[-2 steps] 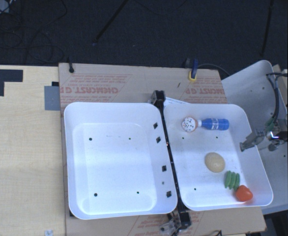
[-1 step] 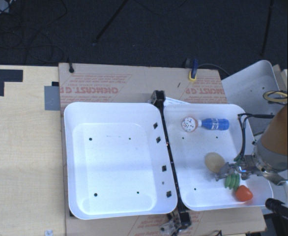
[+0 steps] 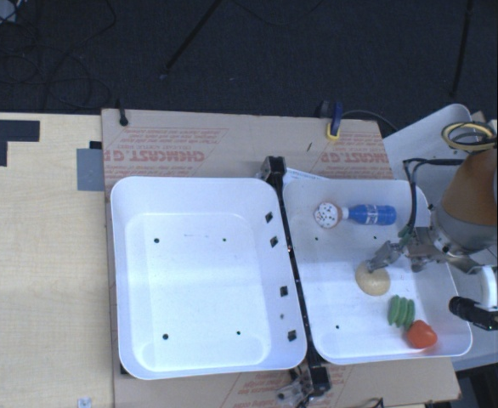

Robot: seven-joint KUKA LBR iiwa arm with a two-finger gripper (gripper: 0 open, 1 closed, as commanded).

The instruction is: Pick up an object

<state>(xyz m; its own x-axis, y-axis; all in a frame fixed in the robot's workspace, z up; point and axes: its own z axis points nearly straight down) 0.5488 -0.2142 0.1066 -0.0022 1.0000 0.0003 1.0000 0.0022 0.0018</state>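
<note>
In the right bin (image 3: 342, 330) lie a blue brush with a white dotted round head (image 3: 355, 215), a cream round object (image 3: 373, 280), a green ridged piece (image 3: 401, 311) and a red-orange piece (image 3: 421, 336). My gripper (image 3: 388, 257) reaches in from the right, low over the bin, its tip right above and touching or nearly touching the cream object. The fingers look slightly spread around the top of that object, but the grip itself is too small to make out.
The left bin (image 3: 147, 202) sits beside the right one, with a black divider clip strip (image 3: 285, 262) between them. Cardboard (image 3: 198, 147) lies under both bins. The arm's orange band (image 3: 474, 189) and cables stand at the right edge.
</note>
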